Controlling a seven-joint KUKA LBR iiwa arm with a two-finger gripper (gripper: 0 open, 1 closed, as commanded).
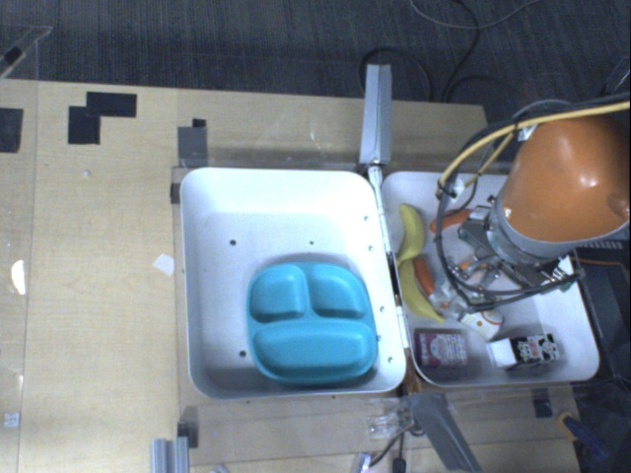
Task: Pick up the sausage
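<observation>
Orange and slender, the one sausage (424, 275) lies in the right bin (582, 358), just right of the one yellow banana (412, 254) that curves along that bin's left wall. One end effector (471, 289) hangs over the sausage's right side amid cables; whether it is spread or closed cannot be made out. Near it, toward the front, sit one dark packet (441, 348) and one small white box (525, 349). Two white bins share the table (89, 264); the left bin (212, 205) holds one blue divided tray (312, 321).
</observation>
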